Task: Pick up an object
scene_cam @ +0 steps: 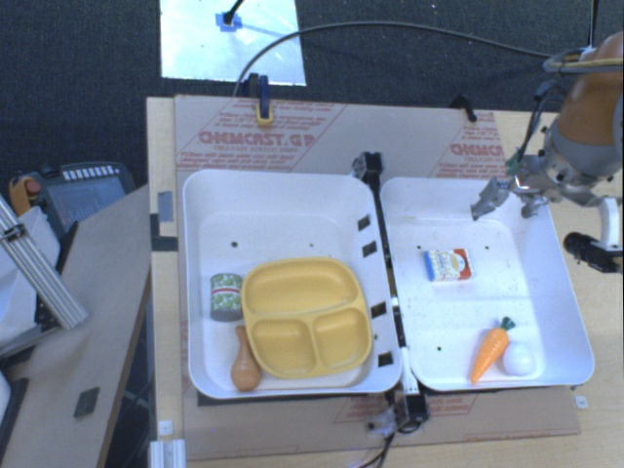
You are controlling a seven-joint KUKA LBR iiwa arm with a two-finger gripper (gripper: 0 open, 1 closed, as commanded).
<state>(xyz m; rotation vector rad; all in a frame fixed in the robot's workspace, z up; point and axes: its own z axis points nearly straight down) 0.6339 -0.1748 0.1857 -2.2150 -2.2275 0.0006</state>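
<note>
Two grey fingers (487,203) of the gripper (507,201) stand apart, spread over the far right corner of the right bin (565,291) with nothing between them. Above them the arm shows its orange band (590,105) at the view's right edge. Nearest the gripper, toward the middle of the right bin, lies a small flat packet (448,264) with a red and blue print, well apart from the fingers. Further toward the near edge of that bin an orange toy carrot (489,354) with a green top lies at a slant, and a white egg-like ball (519,360) sits just beside it, touching or nearly so. In the left bin (283,203) a yellow divided tray (307,315) takes up the near half; a small green-labelled can (225,295) stands just beside its left rim, and a tan wooden piece (244,361) with a rounded end lies against the tray's near left corner. Both bins rest on a sheet of cardboard (322,130) printed with red lettering.
</note>
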